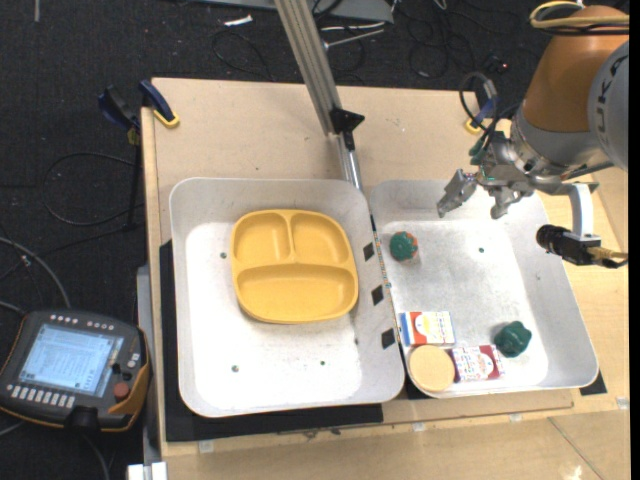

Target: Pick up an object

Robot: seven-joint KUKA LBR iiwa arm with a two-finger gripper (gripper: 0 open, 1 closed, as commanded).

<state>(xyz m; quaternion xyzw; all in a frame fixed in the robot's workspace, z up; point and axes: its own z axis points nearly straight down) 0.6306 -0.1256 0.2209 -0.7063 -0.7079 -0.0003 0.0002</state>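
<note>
- Dark carpet strewn with cables surrounds a tan bench (250, 138) that carries two shallow white bins side by side; a teach pendant (70, 366) lies on the floor at the lower left.
- Left bin (200, 368): contains one yellow divided plate (294, 265), lying flat near the bin's centre.
- Right bin (560, 318): contains a small green-and-brown ball (403, 247) near its left wall, a dark green lump (514, 339) toward the lower right, and a cluster at the lower edge made up of a white carton (426, 326), a round tan disc (433, 367) and a red-and-white carton (475, 363). The disc touches both cartons.
- Gripper (478, 196): positioned over the upper part of the right bin, with the jaws apart and nothing between them.
- Relation to candidates: the ball is the nearest object, lying to the lower left of the gripper and clear of it; the remaining items are well apart from the gripper.
- Task status: judged to be at the approach stage. No object is grasped or lifted.
- Remaining steps: select a target, descend, close on it, and raise it clear of the bin floor.
</note>
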